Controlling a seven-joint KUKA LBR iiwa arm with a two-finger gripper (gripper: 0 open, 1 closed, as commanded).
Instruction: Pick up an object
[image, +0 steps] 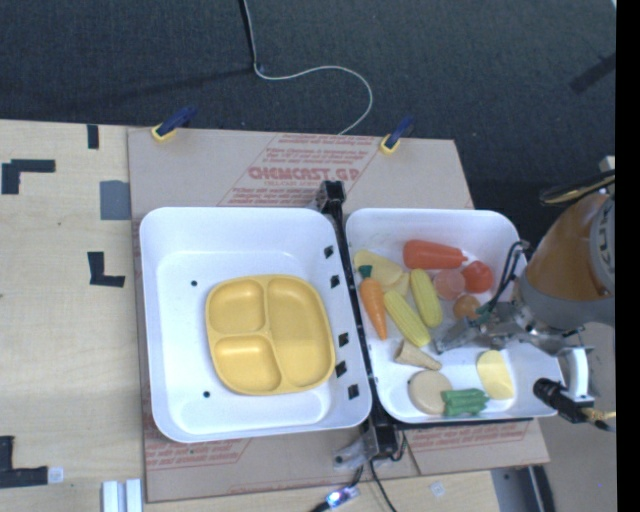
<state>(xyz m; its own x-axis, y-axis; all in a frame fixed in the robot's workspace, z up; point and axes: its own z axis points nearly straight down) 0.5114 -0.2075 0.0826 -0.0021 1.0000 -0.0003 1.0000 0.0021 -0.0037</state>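
Nearest you, a green piece (463, 402) and a round cream slice (430, 390) lie at the right bin's (440, 222) front edge. Your gripper (468, 328) hangs low mid-bin; whether it's released or clenched, you can't tell. Target the pale wedge (416, 353) just beside it, clear of the corn (406, 317) behind.

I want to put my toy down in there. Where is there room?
The left white bin has bare floor all around the yellow divided plastic tray, most above it and to its left. The right white bin is crowded with toy food, like the orange carrot and two yellow corn cobs.
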